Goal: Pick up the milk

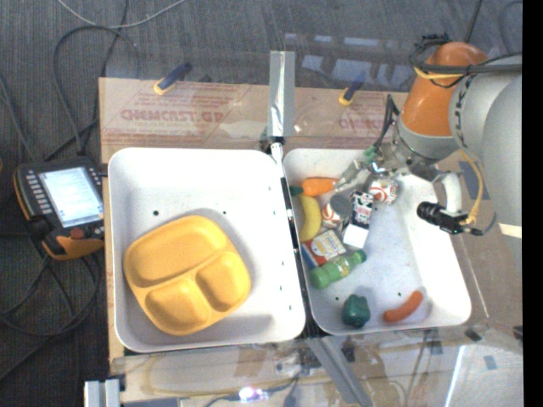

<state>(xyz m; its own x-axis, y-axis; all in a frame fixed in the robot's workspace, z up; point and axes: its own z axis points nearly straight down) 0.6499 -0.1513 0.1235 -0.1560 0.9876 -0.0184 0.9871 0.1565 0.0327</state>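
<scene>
While the gripper (pixel 361 181) hangs low over the right bin (pixel 441 261), its metal fingers (pixel 346 186) slant down toward the left; whether they are parted or closed cannot be told. Just below and right of their tips stands the milk (pixel 360 219), a small cow-patterned carton, long axis near vertical in the view, dark top toward the gripper, white base toward the green bottle (pixel 337 269). Nothing sits visibly between the fingers. Left of the tips lie a carrot (pixel 318 186) and banana (pixel 310 218). A red-and-white ball (pixel 383 192) sits right of them.
</scene>
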